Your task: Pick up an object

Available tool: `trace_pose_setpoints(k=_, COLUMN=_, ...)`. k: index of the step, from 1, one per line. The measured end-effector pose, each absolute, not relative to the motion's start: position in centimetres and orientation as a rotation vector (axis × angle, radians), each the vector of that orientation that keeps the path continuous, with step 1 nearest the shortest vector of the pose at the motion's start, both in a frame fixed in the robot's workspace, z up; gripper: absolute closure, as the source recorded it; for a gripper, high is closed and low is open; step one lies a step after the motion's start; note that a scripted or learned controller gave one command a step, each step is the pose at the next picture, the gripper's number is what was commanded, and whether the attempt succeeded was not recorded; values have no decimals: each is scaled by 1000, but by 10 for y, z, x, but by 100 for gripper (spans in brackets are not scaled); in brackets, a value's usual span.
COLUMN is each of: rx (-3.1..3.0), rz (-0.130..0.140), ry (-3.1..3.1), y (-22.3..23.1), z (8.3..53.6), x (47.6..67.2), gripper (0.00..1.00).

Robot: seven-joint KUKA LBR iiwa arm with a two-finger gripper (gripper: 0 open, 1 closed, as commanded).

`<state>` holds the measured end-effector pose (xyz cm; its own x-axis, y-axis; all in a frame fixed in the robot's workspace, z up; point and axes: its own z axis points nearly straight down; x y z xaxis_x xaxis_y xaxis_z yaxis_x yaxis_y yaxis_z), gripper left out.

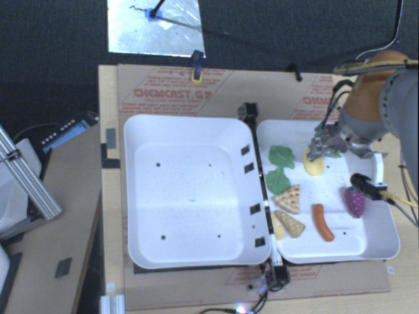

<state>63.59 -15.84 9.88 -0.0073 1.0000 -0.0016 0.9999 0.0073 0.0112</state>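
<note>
In the right bin (366,244), my gripper (315,154) reaches down from the right and sits directly on top of a small yellow fruit (315,168) near the bin's back middle. The gripper's body hides the top of the fruit. Other toy foods lie around it. Two green leaf pieces (282,156) (278,179) are to the left. A pizza slice (289,199) and a tan wedge (291,226) are at the front left. An orange-red sausage (322,222) lies in front, and a purple grape bunch (355,202) is to the right.
The left bin (190,188) is a bare white tray next to the right one, with black clips (252,169) along the shared wall. A bit of green (334,152) shows just behind the gripper. Cardboard lies under both bins.
</note>
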Motion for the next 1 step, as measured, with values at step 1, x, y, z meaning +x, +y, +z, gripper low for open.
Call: trace_pose_setpoints(k=1, rx=2203, rz=17, ry=2214, y=-165, z=245, x=662, gripper=100)
